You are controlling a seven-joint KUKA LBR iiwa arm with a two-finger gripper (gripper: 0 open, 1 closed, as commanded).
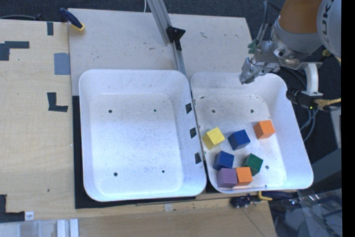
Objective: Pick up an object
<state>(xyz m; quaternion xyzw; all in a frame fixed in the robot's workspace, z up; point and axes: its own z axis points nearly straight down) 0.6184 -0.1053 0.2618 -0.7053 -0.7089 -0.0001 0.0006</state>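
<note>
Several small blocks lie in the near half of the right bin (277,89): a yellow block (213,137), a blue block (239,139), an orange block (264,129), a second blue block (224,160), a green block (253,164), a purple block (227,177) and a small orange block (244,175). My gripper (248,76) hangs over the bin's far rim, well above and behind the blocks. Nothing shows between its fingertips.
The left bin (89,86) sits beside the right one, their rims touching. A slanted metal rail (158,3) crosses the bench behind the bins. A blue-and-yellow tool (72,18) lies at the far left. Cables hang at the right of the arm.
</note>
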